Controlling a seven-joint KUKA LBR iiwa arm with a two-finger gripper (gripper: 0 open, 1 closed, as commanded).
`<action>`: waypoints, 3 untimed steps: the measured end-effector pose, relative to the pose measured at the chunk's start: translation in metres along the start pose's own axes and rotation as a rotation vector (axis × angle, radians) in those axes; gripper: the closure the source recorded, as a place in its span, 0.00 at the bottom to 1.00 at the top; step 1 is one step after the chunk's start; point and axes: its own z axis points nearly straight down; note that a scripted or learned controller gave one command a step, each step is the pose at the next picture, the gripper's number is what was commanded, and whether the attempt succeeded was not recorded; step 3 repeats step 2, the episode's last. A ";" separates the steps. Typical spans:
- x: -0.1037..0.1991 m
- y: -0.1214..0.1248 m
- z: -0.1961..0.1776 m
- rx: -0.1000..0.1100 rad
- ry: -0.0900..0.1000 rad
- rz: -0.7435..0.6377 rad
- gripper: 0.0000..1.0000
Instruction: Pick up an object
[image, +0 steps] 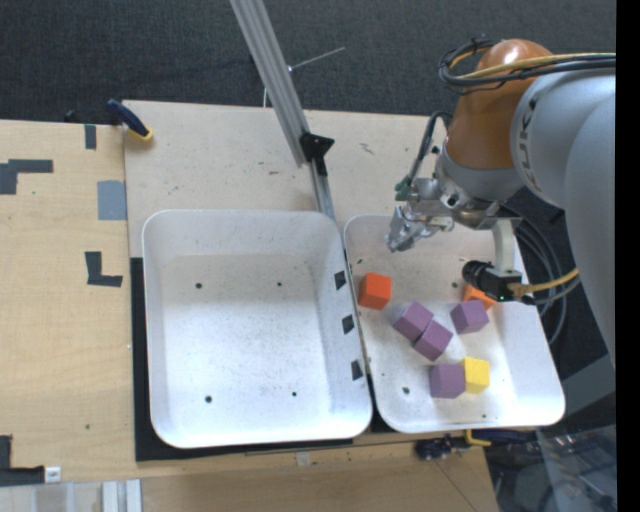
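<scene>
My gripper (405, 236) hangs over the far end of the right bin (520, 400), above and to the right of an orange cube (375, 291). Nothing shows between its fingers. Nearer the front lie several purple blocks: a joined pair (422, 329), one at the right (468, 317) and one at the front (447, 380). A yellow cube (477, 374) touches the front purple block. A small orange piece (476, 294) peeks out by the bin's right wall.
The left bin (240, 330) stands beside the right one, sharing a raised rim with black clips (347, 322). A slanted metal rail (285, 95) crosses the bench behind the bins. A blue and yellow tool (130, 119) lies at the far left.
</scene>
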 end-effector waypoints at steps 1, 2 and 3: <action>0.060 0.018 -0.011 -0.002 0.001 -0.001 1.00; 0.114 0.034 -0.001 -0.001 0.000 0.000 1.00; 0.114 0.034 -0.001 -0.001 0.000 0.000 1.00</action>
